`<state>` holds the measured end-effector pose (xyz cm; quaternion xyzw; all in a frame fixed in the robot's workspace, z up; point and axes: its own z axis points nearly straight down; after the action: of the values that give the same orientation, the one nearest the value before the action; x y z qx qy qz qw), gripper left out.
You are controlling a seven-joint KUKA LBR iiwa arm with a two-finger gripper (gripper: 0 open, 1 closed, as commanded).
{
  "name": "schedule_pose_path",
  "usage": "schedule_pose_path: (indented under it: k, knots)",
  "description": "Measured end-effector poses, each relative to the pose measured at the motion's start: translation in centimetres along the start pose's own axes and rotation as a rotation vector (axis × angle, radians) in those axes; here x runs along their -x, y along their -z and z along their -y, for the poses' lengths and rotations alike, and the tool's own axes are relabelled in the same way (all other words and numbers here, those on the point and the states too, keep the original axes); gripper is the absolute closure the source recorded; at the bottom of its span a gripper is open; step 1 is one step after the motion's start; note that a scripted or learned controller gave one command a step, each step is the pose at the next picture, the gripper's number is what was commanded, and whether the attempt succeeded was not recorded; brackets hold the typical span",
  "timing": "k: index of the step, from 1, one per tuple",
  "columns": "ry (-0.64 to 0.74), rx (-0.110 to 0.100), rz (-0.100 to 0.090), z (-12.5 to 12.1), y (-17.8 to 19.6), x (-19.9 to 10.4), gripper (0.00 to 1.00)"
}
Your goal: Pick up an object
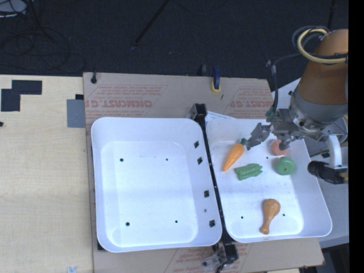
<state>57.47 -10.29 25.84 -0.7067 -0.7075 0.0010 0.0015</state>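
Camera view | tool fingers apart over right bin | cardboard print unreadable

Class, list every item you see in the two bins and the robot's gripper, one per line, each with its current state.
Carrot: lying tilted in the right bin.
Green block: lying flat.
Green round piece: resting, untouched.
Pink piece: partly hidden under the gripper.
Chicken drumstick: lying alone near the front.
Left bin: holding nothing visible.

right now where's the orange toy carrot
In the right-hand white bin, upper left part, the orange toy carrot lies just above-left of the green toy vegetable.
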Motion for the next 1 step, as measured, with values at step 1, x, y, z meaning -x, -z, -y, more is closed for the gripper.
schedule_pose_path:
  k: [1]
  knots:
    - [-0.002,-0.011,-0.003,10.37,-4.67,-1.37,0.00]
